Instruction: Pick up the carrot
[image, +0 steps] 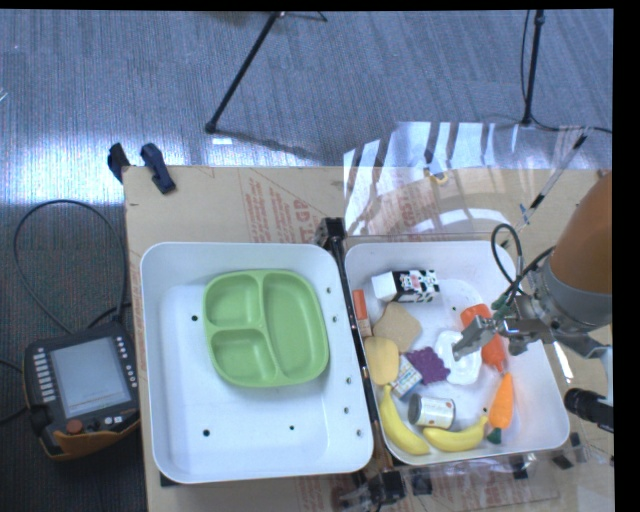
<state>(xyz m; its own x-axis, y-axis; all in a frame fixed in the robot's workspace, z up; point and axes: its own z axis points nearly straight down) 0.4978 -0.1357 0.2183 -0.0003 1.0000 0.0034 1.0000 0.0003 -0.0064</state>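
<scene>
The carrot (502, 398), orange with a green top at its near end, lies in the right bin (556, 400) close to the right wall, above one end of a banana. My gripper (482, 338) hangs low over the bin just behind the carrot's tip, above a white item and beside an orange object (476, 315). I see nothing of the carrot inside the gripper. The grey arm with its orange band comes in from the right edge.
The right bin is crowded: a cow-patterned carton (408, 285), a tan slice (397, 325), purple grapes (430, 362), a small can (432, 410) and two bananas (425, 435). A green divided plate (267, 326) lies in the left bin (180, 400).
</scene>
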